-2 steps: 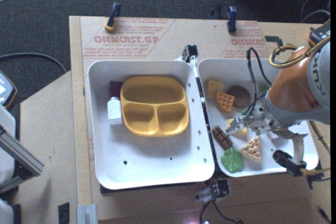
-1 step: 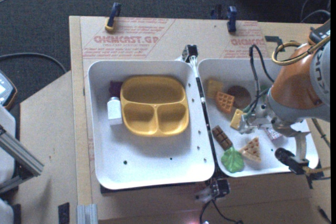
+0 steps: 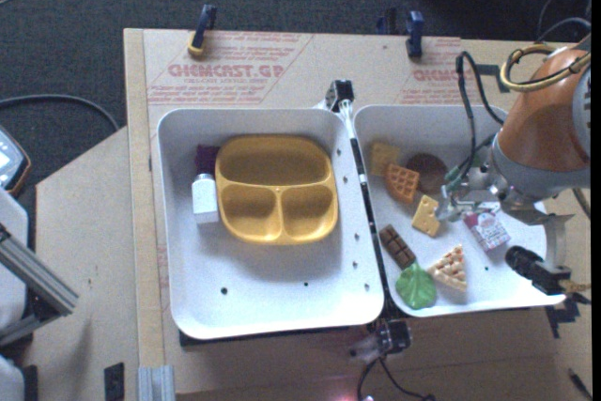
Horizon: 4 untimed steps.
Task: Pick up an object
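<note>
Dark carpet surrounds a plywood bench with two white bins clamped side by side. Over the right bin (image 3: 488, 300) the gripper (image 3: 463, 198) hangs low, just right of the cheese wedge (image 3: 427, 216), the arm's orange band above it. Whether the gripper is apart or together I cannot tell, and nothing visibly sits in it. Around the cheese lie loose toy foods, likely scattered so any one can be picked: a waffle (image 3: 403, 182) up-left, a chocolate bar (image 3: 396, 246) down-left, a pizza slice (image 3: 451, 269) and a leaf (image 3: 416, 286) below. Far left of it, in the other bin, rests a yellow tray (image 3: 276, 189).
</note>
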Available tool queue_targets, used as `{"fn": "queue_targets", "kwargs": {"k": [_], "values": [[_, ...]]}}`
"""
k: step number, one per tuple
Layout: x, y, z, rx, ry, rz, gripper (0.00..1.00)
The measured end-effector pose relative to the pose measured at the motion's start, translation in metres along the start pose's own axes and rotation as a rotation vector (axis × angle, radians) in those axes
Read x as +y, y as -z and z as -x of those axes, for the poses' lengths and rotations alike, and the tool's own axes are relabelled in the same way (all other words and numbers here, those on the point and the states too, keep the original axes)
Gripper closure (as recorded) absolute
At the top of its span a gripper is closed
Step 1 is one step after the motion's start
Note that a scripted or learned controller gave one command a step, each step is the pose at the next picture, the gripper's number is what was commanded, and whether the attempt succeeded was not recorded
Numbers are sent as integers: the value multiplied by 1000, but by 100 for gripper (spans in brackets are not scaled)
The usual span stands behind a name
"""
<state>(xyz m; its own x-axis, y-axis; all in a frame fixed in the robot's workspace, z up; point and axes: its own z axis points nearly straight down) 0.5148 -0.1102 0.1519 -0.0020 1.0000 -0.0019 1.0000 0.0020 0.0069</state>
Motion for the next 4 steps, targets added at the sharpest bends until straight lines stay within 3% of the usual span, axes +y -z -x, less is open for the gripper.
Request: {"fn": "queue_targets", "kwargs": {"k": [2, 4], "values": [[6, 75, 5, 0, -1, -1, 100], [50, 88, -89, 3, 5, -2, 100]]}}
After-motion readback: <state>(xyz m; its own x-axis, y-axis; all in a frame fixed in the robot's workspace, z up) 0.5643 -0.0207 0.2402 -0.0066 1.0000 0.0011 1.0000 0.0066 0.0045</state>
